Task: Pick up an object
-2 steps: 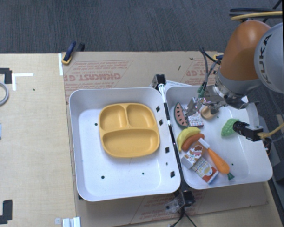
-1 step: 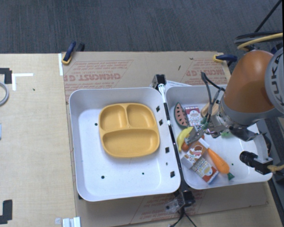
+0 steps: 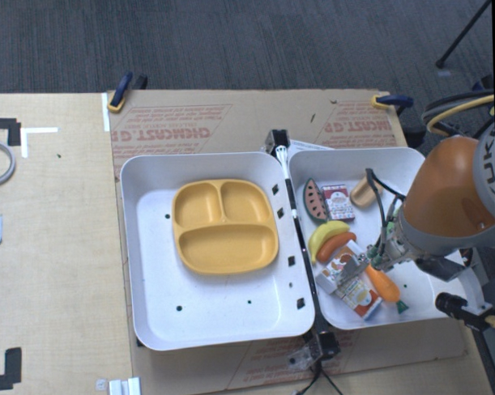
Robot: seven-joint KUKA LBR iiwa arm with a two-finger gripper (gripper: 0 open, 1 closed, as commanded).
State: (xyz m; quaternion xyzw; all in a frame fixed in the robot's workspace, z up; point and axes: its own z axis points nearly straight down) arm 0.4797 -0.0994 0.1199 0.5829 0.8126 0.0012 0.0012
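Judging by the 2-finger gripper [image 3: 378, 261] lowered over the orange plastic carrot [image 3: 383, 284] lying in the right white bin [image 3: 408, 159], no object is yet lifted, and its spread cannot be told.

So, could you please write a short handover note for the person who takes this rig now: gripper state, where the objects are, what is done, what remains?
Gripper: low over the right bin, beside the toy carrot; nothing seen held.
Right bin holds: watermelon slice, small red and white box, tan piece, banana, red sausage-like toy, a printed packet, the carrot.
Left bin: yellow divided plate, nothing on it.
Done: arm has reached the pile.
Left: grasp one object and lift it; the carrot and the packet look nearest.
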